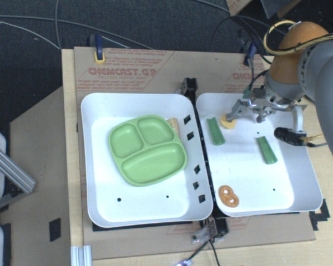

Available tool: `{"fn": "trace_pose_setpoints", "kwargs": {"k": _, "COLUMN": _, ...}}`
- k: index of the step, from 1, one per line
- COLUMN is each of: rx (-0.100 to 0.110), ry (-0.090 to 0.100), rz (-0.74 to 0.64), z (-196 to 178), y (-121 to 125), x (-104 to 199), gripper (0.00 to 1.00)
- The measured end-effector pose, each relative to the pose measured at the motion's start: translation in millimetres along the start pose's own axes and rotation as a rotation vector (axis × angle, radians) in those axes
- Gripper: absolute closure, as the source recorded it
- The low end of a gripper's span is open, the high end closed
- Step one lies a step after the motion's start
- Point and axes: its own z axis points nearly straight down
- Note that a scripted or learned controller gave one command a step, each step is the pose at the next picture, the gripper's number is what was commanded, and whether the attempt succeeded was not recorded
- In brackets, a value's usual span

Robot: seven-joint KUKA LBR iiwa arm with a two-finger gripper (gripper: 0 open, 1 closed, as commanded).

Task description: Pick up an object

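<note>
Leftmost, the left bin is seen bearing a green divided plate, which is laid tilted near the bin's middle. A small tan item is tucked against the plate's rim at about 1 o'clock from the plate's centre; what it is cannot be made out. Black clips are lined along the seam where the two bins meet.

In the right bin, a green stick is laid near the bin's 10 o'clock corner, close to the seam. A pale yellow piece is found just beside it, at 2 o'clock from the stick. A pretzel is placed low in the bin, toward 7 o'clock. A second green stick is laid near the bin's centre, slanted.

The gripper is held over the bin's upper part, at 12 o'clock from the second stick, with the yellow piece just beside its left finger. Whether the jaws are open or closed cannot be told, and nothing is seen held between them.
</note>
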Motion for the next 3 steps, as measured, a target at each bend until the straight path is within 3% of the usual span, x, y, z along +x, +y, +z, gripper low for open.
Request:
{"fn": "trace_pose_setpoints", "kwargs": {"k": 1, "rx": -0.007, "ry": -0.003, "rz": -0.002, "z": -15, "y": 2, "x": 0, "gripper": 1.00}}
{"fn": "trace_pose_setpoints", "kwargs": {"k": 3, "rx": -0.007, "ry": -0.003, "rz": 0.001, "z": -128, "y": -1, "x": -18, "gripper": 1.00}}
